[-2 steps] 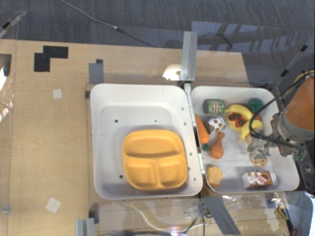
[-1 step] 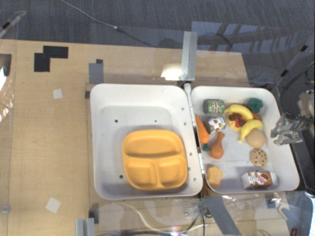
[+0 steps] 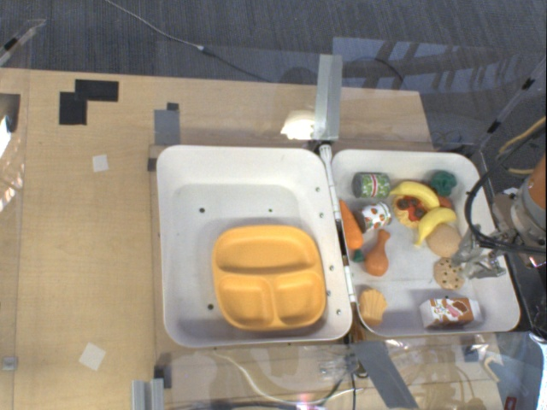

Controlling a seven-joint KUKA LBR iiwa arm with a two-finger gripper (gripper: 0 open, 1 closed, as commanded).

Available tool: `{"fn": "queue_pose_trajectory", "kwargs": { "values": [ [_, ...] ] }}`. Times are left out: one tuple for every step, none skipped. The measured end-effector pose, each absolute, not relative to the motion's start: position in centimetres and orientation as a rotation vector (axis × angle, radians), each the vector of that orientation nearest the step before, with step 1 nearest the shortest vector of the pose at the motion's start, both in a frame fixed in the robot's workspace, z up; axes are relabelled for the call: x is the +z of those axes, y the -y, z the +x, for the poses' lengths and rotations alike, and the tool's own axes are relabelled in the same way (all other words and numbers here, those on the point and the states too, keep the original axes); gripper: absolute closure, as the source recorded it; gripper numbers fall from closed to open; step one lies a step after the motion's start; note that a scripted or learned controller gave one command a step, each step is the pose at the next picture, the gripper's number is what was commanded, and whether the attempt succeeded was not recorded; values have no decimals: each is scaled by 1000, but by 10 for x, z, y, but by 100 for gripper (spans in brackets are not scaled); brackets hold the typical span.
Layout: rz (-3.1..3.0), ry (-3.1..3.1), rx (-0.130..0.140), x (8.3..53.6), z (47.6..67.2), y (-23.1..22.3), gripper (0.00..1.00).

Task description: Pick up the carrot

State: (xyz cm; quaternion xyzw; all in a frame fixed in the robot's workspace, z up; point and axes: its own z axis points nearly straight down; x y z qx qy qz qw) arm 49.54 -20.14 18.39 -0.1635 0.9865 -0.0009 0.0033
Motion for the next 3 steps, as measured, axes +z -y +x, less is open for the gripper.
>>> {"fn": "queue_pose_trajectory", "kwargs": {
  "values": [
    [-925, -2998, -1, 121, 499, 205, 100],
    [-1457, -2772, -9, 145, 540, 205, 100],
    [-2181, -2249, -13, 111, 490, 194, 100]
  ]
}}
